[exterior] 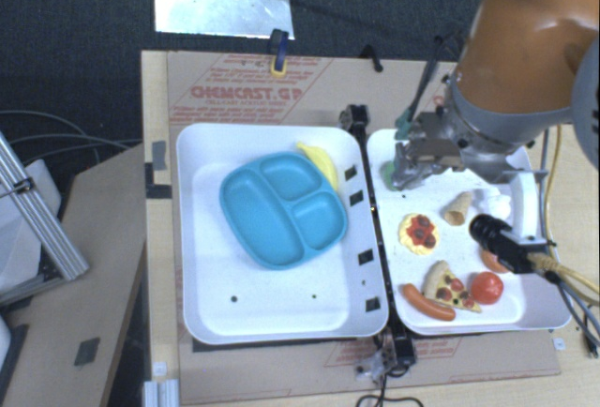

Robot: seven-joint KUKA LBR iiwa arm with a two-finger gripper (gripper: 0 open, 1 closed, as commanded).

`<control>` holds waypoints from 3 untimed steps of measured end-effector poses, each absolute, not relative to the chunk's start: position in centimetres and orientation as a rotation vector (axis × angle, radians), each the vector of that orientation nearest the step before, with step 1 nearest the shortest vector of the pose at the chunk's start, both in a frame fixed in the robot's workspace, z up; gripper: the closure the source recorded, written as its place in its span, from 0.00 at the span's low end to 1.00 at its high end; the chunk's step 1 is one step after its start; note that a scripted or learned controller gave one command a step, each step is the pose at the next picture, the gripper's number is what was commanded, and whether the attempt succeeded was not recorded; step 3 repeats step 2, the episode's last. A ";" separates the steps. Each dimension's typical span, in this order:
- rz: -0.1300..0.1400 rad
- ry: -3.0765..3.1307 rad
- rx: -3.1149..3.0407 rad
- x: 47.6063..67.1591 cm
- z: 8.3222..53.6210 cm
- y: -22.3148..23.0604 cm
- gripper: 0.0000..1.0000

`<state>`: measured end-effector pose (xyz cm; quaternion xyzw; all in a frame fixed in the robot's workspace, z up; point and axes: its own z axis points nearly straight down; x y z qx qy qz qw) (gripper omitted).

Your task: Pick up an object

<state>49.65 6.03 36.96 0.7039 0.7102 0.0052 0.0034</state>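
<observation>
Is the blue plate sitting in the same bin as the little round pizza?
No, the blue plate lies in the left bin, while the little round pizza lies in the right bin.

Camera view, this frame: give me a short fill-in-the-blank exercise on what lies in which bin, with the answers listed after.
1. The blue tray lies in the ____ bin.
2. The banana touches the tray's ____ edge.
3. The tomato lies in the ____ bin, near the hot dog.
4. The tray has ____ compartments.

Missing words: left; upper right; right; three
</observation>
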 end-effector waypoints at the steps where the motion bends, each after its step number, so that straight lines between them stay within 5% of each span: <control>1: -0.003 2.232 2.215 51.8 29.5 10.6 1.00; 2: 0.001 2.227 2.216 51.8 29.9 10.3 0.00; 3: 0.001 2.227 2.216 51.8 29.9 10.3 0.00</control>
